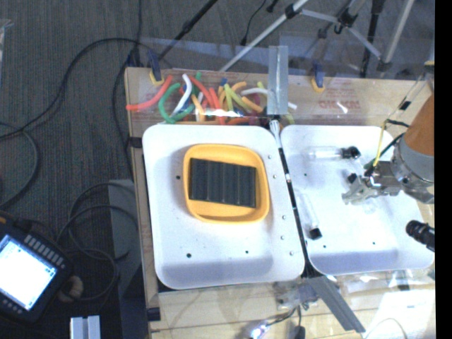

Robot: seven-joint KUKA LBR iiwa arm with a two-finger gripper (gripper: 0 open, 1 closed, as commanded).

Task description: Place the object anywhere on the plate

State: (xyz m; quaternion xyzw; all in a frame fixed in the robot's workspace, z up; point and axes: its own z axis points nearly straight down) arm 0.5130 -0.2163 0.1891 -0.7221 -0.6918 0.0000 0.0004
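Plainly, the chief risk here is a missed or weak grab. From the overhead camera, the gripper sits low in the right bin, with the grey arm reaching in from the right edge. Whether it is open, shut, or has anything caught in it cannot be told; that part is small and blurred.

Two see-through tubes with black caps lie in that bin. One tube lies near the far wall, above and left of the gripper and apart from it. A second tube lies along the left wall beside the divider, below and left of the gripper, also apart from it. Which of them is the one to move is not certain; the far one looks nearer to the gripper.

Both are slim, clear and probably slick, so a closing grip could squirt one sideways or roll it against the wall. A grab slightly off line would likely come up with nothing.

Next door, the left bin bears the yellow plate, whose middle is taken up by a dark ribbed insert. The carry must clear the raised divider between the bins. A round tube dropped on the ribs or the sloping rim may roll off, so my guess is it should be released low and along the ribs.
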